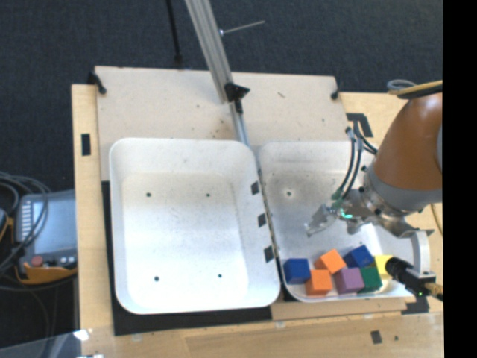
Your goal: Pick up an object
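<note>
No readable labels or writing. Arm (pixel 408 155) reaches in from right over right bin (pixel 298 171); gripper (pixel 322 219) hangs above bare floor, grip state unclear. Colored blocks (pixel 339 269) are clustered in that bin's near corner, apart from gripper.

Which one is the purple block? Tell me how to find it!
Look in the right bin, down at its near edge, where the blocks huddle. The purple block sits in the front row, between an orange block and a green block. No other block is purple.
</note>
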You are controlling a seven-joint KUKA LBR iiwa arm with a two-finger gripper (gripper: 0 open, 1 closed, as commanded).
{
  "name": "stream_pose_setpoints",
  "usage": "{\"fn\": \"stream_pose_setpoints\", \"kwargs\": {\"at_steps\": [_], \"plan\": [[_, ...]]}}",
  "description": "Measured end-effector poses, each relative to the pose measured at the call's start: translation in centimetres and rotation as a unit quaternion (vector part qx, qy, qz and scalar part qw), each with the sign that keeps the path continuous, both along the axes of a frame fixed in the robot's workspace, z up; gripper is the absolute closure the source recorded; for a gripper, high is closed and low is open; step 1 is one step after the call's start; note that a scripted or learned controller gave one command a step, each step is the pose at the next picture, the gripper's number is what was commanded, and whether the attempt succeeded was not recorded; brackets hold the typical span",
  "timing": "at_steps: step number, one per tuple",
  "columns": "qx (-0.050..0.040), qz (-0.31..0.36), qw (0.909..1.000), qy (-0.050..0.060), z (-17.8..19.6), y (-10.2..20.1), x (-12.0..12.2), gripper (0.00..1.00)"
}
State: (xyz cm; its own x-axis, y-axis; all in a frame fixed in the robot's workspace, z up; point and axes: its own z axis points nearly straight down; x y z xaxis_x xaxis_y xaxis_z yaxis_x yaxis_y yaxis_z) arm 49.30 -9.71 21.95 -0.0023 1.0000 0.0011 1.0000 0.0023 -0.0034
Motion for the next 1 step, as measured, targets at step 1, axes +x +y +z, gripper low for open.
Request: {"fn": "stream_pose_setpoints", "kwargs": {"at_steps": [1], "plan": [[-0.0005, -0.002, 1.0, -0.003, 0.18, -0.03, 0.09, 0.0]]}}
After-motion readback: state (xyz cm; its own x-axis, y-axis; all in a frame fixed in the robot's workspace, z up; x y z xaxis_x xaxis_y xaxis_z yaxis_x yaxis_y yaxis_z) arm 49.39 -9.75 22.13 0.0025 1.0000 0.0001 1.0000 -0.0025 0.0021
